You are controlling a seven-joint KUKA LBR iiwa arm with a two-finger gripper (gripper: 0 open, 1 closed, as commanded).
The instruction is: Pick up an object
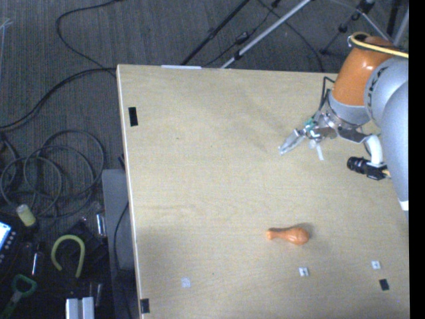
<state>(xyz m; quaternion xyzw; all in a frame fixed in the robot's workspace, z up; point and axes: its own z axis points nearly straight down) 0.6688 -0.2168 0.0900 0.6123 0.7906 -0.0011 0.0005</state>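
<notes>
A small orange object [289, 234], shaped like a gourd with a thin neck pointing left, lies flat on the tan bench top [199, 178] toward the front right. My gripper [302, 151] hangs at the right, well behind the object and apart from it. Its two pale fingers [288, 145] are spread, one reaching left and one down, with nothing between them. The grey arm with its orange band [362, 72] comes in from the right edge.
Small black and white markers [303, 271] dot the bench's front right corner, and a black tab [133, 116] sits at its left edge. Cables, a tripod's legs and tools lie on the dark floor left of and behind the bench.
</notes>
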